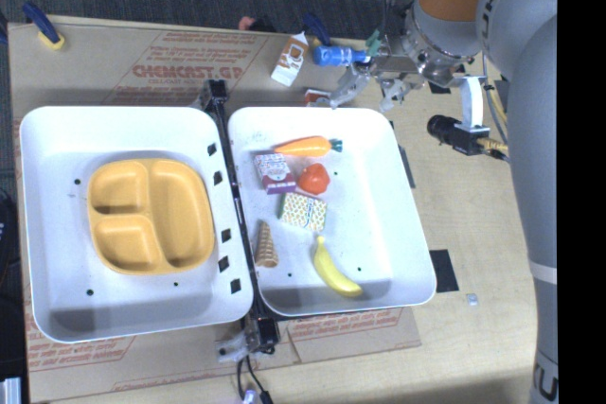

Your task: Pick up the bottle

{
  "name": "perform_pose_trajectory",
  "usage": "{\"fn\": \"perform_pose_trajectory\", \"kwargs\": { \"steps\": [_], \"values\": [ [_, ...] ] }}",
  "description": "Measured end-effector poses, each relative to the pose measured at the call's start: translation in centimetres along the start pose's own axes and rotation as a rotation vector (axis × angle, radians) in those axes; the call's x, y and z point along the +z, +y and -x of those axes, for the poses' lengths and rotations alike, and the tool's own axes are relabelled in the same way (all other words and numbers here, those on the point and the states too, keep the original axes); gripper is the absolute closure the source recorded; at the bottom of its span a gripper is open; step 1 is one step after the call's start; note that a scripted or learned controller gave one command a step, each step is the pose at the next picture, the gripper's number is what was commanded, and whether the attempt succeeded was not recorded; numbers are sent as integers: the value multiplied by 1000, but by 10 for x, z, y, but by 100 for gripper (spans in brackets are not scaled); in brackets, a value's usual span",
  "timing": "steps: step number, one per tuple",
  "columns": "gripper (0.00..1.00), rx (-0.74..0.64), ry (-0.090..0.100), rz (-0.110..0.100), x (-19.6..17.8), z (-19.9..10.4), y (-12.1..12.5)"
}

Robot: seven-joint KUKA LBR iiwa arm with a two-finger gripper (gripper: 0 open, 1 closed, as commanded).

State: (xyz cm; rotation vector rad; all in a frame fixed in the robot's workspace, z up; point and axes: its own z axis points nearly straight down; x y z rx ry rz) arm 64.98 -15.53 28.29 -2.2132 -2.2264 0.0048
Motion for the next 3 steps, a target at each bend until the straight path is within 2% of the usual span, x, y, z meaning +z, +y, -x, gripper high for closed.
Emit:
{"fn": "perform_pose_trajectory", "kwargs": {
  "steps": [1, 2, 3],
  "values": [
    [100, -5, 0, -2, -10, -1, 0],
    [100, 51, 0, 0, 25, 40, -24],
    [100, 177, 1, -2, 99, 49, -73]
  ]
}}
